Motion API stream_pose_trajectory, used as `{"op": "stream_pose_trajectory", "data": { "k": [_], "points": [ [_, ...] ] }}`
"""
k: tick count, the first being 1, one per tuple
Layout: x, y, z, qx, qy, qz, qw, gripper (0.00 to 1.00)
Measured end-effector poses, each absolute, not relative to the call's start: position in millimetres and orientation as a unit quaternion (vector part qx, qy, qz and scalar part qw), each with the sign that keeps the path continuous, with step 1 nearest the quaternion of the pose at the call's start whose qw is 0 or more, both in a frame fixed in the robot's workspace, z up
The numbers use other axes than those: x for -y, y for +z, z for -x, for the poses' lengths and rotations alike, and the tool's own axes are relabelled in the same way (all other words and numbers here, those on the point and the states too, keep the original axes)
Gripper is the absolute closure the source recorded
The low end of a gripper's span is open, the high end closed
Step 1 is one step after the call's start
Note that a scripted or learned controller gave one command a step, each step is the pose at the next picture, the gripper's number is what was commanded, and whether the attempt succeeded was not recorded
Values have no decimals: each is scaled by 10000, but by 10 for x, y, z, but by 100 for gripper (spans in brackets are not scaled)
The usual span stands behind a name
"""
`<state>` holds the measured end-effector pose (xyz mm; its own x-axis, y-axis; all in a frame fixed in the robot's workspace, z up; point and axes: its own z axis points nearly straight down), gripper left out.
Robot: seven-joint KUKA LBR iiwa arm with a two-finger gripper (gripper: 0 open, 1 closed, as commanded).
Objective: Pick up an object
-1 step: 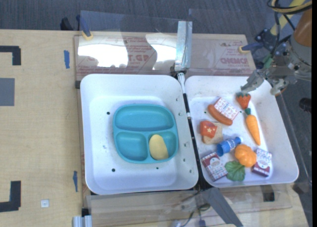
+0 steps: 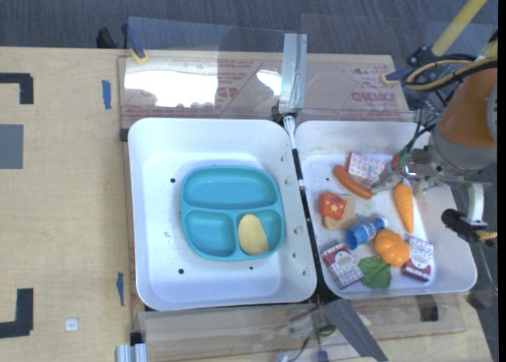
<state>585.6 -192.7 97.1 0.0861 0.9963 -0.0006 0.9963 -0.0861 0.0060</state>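
- My jaws point(image 2: 403, 169) sit low over the right bin point(image 2: 466, 277), near its far right side, with my grey arm and its orange band point(image 2: 468, 111) coming in over that bin's right rim.
- I cannot tell from this angle whether they are spread or closed; nothing shows clearly between them.
- An orange carrot point(image 2: 405, 206) lies just beside my jaws, on their near side, its long axis running from the far side of the bin towards the near side.
- A small red and white carton point(image 2: 365, 166) lies just to the left of my jaws, near the far rim, and a red sausage point(image 2: 352, 182) lies at a slant right beside it.
- Toward the middle of the right bin are a red piece with a yellow star point(image 2: 334, 206) and a blue bottle point(image 2: 363, 232) on its side.
- Along the near rim lie another red and white carton point(image 2: 341, 265), a green leafy piece point(image 2: 377, 273), an orange pepper point(image 2: 391, 247) touching it, and a third carton point(image 2: 419, 258) toward the near right corner.
- The left bin point(image 2: 150, 163) carries a blue divided tray point(image 2: 229, 186) in its middle.
- A yellow lemon-like piece point(image 2: 253, 235) rests in the tray's near right compartment.
- Both bins stand side by side on the table point(image 2: 55, 194), their inner rims touching.
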Motion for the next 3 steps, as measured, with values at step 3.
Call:
{"op": "stream_pose_trajectory", "data": {
  "k": [3],
  "points": [
    [2015,979,-5878,-6671,108,-7449,91,0]
  ]
}}
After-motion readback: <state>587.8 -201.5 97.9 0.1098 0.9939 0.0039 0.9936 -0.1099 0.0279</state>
